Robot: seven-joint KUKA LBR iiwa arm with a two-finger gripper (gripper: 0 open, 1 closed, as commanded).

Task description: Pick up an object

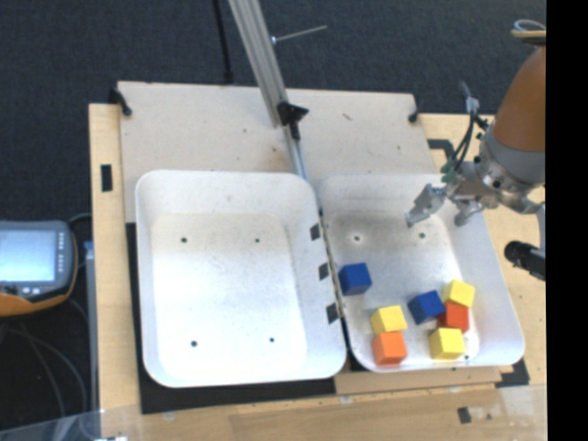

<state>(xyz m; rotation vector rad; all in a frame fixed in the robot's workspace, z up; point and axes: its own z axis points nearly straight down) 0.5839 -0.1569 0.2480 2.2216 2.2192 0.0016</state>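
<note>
The arm [519, 108] reaches in from the right, and its fingers [445, 204] hang over the far part of the right bin [386, 200] — spread apart, with nothing between them. The blocks lie well apart from the fingers, in the near half of that bin. A blue block [355, 277] sits alone near the bin's left wall. Closer to the near rim, a yellow block [389, 319] touches an orange block [390, 347] just in front of it. To their right is a tight cluster — a second blue block [425, 306], a red block [457, 317], a yellow one [461, 293] behind it and another yellow [447, 343] in front. The left bin [230, 274] stands beside the right one on the desk [211, 118]. A slanted metal pole [262, 49] rises behind the bins.
</note>
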